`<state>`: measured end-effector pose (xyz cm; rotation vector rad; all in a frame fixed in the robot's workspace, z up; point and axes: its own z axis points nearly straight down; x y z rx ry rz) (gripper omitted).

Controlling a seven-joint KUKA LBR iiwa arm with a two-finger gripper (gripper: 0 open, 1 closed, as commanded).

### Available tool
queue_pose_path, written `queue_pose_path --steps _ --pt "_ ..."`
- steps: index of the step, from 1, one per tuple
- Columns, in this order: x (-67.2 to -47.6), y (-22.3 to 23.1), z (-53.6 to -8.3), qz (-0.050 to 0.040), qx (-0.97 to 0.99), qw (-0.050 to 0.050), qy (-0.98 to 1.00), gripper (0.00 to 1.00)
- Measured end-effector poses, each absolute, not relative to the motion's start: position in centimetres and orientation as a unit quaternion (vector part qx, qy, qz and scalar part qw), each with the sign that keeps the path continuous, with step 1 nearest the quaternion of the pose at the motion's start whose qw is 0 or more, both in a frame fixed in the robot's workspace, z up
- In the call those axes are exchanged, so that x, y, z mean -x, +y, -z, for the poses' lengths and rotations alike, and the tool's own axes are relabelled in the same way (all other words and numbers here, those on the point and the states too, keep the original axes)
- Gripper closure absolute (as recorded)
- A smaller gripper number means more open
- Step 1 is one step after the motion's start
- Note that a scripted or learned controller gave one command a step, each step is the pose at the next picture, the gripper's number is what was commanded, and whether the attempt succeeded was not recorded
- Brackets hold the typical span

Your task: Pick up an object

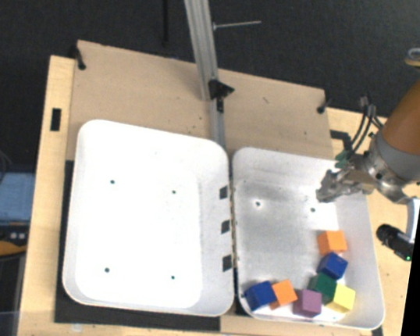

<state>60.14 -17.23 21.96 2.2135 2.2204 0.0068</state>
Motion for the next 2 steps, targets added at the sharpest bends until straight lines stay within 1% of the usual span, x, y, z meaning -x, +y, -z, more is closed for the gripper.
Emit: queue_pose_path --steps 1,2 --pt "-59.5 -12.4 -23.3 -0.0017 -0.704 0.0 0.71 1.0" --pt "-58.3 -8.2 -23.6 -0.001 -0.705 0.0 0.71 1.0"
